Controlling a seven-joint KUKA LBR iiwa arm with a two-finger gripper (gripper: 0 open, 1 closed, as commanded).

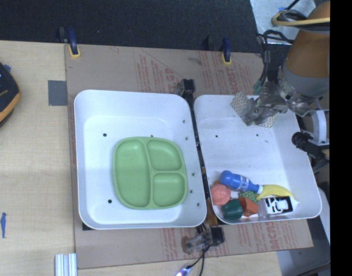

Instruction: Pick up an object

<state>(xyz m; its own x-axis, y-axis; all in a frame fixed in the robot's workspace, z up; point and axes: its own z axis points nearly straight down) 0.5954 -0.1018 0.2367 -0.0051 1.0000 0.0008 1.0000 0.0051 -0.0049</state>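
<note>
Several small objects lie clustered in the near corner of the right bin [279, 148]: a blue bottle [240, 182], an orange-red ball [220, 195], a dark green piece [233, 210], a yellow banana [277, 191] and a black-and-white item [277, 205]. My gripper [259, 112] hangs over the far edge of the right bin, well away from that cluster. A small checkered patch [240, 102] shows just left of the gripper; whether it is a separate thing is unclear.
The left bin [95, 131] holds a pale green divided plate [150, 172]. A yellow-and-black device [0, 94] lies at the bench's left edge. Clamps [225, 49] pin the cardboard sheet at the back.
</note>
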